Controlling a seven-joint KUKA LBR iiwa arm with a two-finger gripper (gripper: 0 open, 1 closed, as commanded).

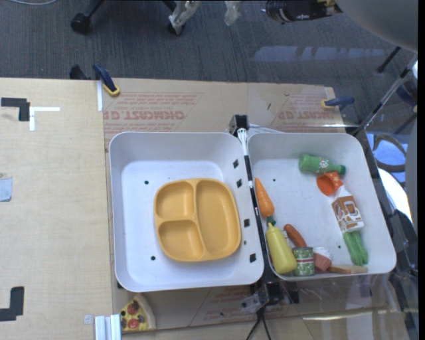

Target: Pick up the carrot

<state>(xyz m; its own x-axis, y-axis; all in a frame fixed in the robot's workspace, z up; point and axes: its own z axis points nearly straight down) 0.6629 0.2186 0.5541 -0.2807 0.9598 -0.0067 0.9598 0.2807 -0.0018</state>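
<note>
The carrot (263,197), orange and tapered, lies in the right bin (372,192) close against its left wall, its tip pointing to the far side. The gripper (206,13) hangs high at the top edge of the camera view, well beyond both bins and far from the carrot. Its two pale fingertips (182,16) stand apart with only carpet between them, so it is open and holds nothing. The wrist with its orange band (299,8) trails off to the right.
A yellow bottle (279,249), a red sausage (294,234) and a green can (303,261) crowd just in front of the carrot. Further right lie a green bottle (321,164), a carton (346,214) and a cucumber (356,247). A yellow divided plate (197,219) sits in the left bin (126,199).
</note>
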